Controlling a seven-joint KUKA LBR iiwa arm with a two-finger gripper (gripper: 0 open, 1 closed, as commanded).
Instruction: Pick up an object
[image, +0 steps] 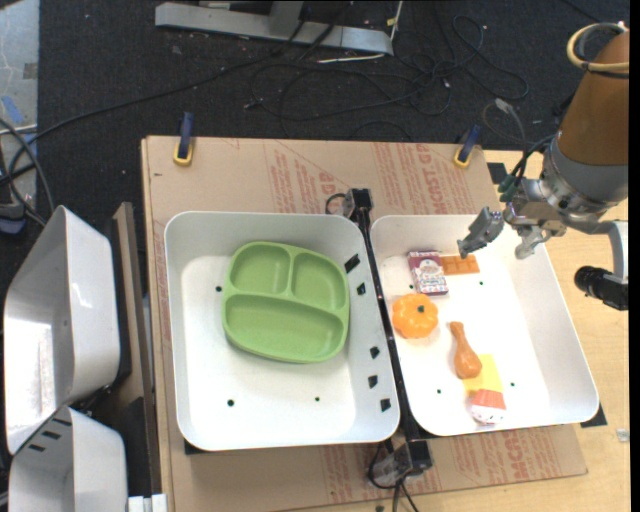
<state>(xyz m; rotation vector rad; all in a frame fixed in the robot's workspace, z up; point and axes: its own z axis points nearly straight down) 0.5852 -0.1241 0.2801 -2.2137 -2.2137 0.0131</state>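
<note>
Our arm's top gets cut off by the frame. The gripper (505, 236) hangs spread open, holding nothing, just above-right of the small orange block (460, 265).

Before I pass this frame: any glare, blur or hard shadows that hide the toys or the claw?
Camera view: even light, soft shadows; mild sheen on the right bin, none hiding the orange pumpkin or drumstick. Toys and green tray are fairly sharp. The claw is slightly soft, small, dark against the bin rim, so its state is hard to read.
</note>
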